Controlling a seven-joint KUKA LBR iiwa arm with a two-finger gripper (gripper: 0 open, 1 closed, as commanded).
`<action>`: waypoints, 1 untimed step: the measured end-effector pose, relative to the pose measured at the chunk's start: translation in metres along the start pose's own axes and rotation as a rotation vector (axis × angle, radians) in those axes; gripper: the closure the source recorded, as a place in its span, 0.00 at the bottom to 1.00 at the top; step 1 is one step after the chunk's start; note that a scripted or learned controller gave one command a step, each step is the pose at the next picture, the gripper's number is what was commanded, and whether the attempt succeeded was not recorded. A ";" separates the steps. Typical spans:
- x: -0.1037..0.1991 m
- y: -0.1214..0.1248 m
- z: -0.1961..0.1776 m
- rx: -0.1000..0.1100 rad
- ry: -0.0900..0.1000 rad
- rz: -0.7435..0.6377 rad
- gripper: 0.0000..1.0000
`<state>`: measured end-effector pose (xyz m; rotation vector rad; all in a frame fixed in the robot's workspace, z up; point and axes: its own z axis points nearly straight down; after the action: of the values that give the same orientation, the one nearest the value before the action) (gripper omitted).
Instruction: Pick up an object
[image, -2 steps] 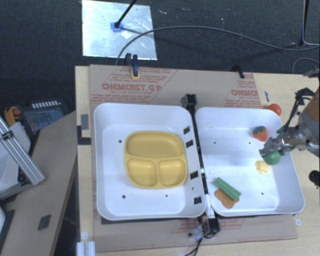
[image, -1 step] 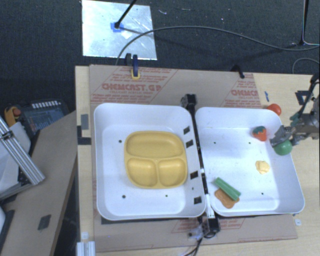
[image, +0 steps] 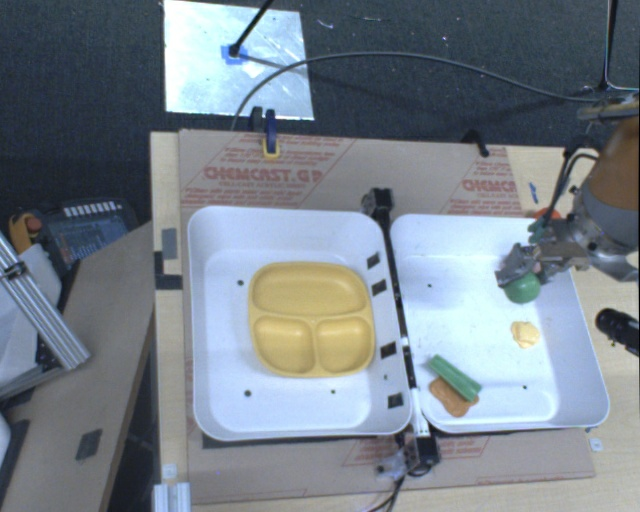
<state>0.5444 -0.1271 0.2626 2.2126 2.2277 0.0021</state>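
Note:
My gripper hangs over the upper right part of the right bin, at the end of the arm reaching in from the right. A small green ball sits between its grey fingertips, and the fingers are shut on it; the top of the ball is hidden by them. Lower in the same bin lie a pale yellow lump, a green bar and an orange piece partly under the bar.
The left bin holds a yellow three-compartment tray. A black divider with clips runs between the bins. Cables cross the dark floor behind the bench, and a black part juts in at the right edge.

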 end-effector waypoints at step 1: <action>0.048 0.024 0.017 0.000 0.001 -0.002 1.00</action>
<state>0.5678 -0.0794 0.2455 2.2104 2.2308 0.0033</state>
